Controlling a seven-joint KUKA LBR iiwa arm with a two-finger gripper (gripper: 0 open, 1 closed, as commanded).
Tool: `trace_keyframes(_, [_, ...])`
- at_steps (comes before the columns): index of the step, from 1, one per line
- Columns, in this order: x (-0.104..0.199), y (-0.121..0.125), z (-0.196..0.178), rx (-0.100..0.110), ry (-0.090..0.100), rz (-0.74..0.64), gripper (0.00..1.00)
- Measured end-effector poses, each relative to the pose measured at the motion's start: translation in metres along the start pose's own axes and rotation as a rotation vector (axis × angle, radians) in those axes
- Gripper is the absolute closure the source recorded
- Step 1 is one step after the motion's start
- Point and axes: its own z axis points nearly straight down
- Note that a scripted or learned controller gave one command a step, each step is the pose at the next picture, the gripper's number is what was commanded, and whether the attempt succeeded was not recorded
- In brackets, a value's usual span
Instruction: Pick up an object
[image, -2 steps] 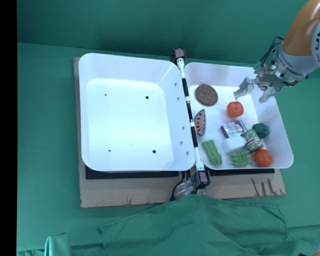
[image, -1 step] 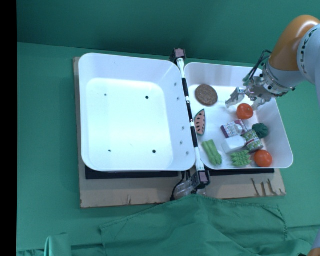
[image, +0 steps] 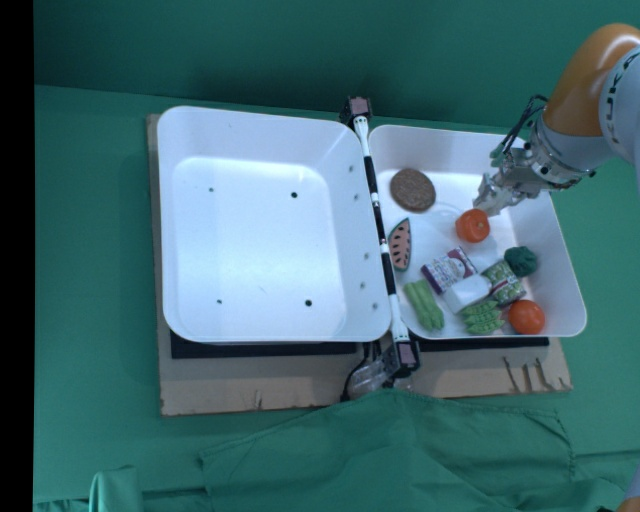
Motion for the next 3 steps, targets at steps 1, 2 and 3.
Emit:
trace_keyframes(1, [0.0009, 0.0517, 0.0209, 0.003, 0.001, -0.006, 1.00])
trace_keyframes(2, [0.0012, 0.0505, 0.0205, 0.003, 0.002, -0.005, 0.00])
trace_keyframes(3, [0.0012, 0.0505, 0.0205, 0.003, 0.002, -0.005, 0.00])
